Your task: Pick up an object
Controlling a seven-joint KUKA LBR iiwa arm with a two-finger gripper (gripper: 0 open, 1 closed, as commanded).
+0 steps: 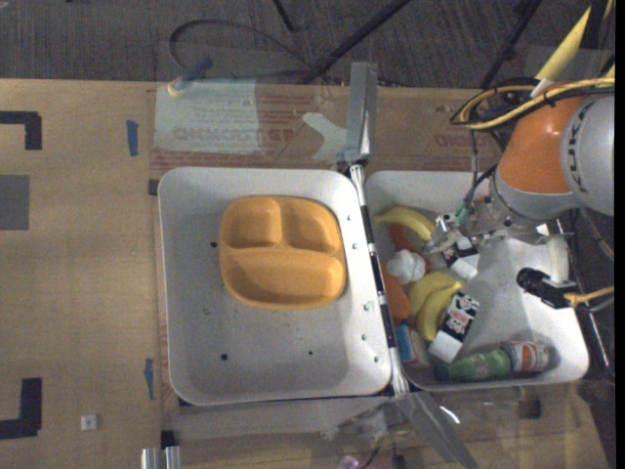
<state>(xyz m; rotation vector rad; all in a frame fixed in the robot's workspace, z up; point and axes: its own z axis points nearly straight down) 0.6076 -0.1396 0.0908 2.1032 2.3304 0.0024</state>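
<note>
The right bin (571, 345) holds a pile of objects. A yellow banana (405, 221) lies at its back left, with a small white bottle (405, 265) just in front of it. More yellow bananas (433, 296) sit mid-bin beside a black-and-white carton (457, 322). A green bottle with an orange-and-white label (493, 362) lies along the front wall. My gripper (453, 236) hangs low over the bin's back middle, just right of the upper banana. Its tip is dark and cluttered, and I see nothing clearly held.
The left bin (195, 340) bears an orange divided plate (283, 252) in its back half. A metal divider (376, 272) separates the bins. The grey arm with its orange band (542, 159) reaches in from the right, trailing cables. A white cup (557, 258) stands at the right bin's right wall.
</note>
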